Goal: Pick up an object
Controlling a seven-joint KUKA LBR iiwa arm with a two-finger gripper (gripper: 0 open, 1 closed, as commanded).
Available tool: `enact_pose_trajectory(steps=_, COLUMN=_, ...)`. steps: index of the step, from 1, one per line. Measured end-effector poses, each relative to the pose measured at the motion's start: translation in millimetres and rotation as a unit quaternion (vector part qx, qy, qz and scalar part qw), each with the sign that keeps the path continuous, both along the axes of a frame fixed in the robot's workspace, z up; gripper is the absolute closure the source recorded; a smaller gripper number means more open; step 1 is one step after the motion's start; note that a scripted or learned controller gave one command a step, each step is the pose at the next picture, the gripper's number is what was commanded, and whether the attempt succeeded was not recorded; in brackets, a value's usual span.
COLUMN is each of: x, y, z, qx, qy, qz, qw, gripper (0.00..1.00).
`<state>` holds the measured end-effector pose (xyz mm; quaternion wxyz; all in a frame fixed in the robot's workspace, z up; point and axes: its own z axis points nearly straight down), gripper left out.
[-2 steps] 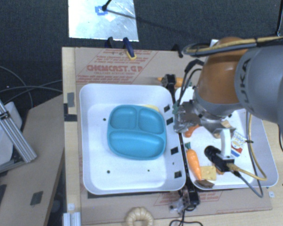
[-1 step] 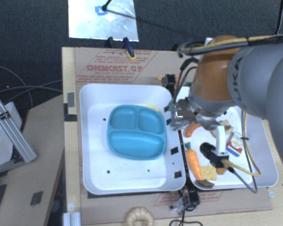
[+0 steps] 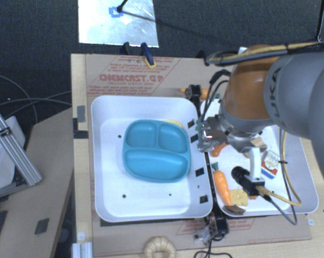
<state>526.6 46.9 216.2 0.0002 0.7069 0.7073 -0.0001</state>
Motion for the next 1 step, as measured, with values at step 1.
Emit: enact_pose_trajectory(steps=1, x=-1.0, y=14.6, z=2.0, qx=0.0005, qy=0.0, qz=0.003, qw=1.0, gripper=1.0)
